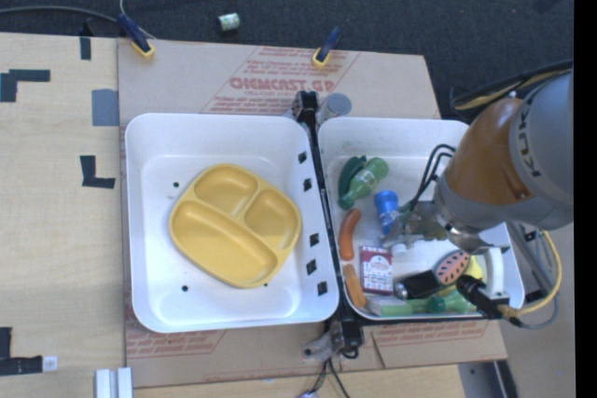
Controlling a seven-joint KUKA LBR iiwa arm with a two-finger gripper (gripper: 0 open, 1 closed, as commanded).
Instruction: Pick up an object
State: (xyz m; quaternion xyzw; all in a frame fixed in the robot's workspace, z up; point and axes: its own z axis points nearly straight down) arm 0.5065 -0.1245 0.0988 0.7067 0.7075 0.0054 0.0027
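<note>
1. Two white bins sit side by side on the table: the left bin [149, 228] and the right bin [410, 133].
2. One yellow divided plate [235, 224] lies in the left bin.
3. The right bin holds one green toy [359, 178], one blue bottle [386, 204], two orange sausages [348, 233], one red-and-white card [376, 270] and one watermelon slice [452, 267].
4. The gripper [408, 230] hangs over the right bin beside the blue bottle; whether it is spread or pinched is hard to make out.
5. The arm [508, 165] hides the bin's right side.

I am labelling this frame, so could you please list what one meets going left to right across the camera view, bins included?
Left bin → yellow divided plate → right bin's rim → orange sausage → blue bottle → claw → grey and orange arm.
</note>
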